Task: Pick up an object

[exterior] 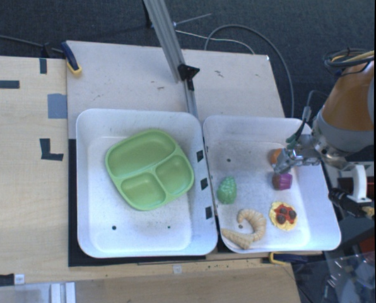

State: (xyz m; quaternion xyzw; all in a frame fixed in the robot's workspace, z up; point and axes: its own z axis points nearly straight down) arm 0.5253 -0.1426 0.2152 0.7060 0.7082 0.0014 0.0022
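My gripper (287, 160) reaches in from the right over the right bin (238, 134). It hangs just above a purple toy (282, 181) and beside a small orange piece (276, 156) that it partly hides. A green toy (226, 190) lies near the bin's left wall. A tan curved pastry toy (250, 227) and a small yellow tart with red topping (284, 215) lie toward the front.
The left bin (90, 169) holds a light green divided plate (150, 168). A metal pole (168, 30) slants down to the bins' shared back edge. Cables run over the dark floor behind the bench.
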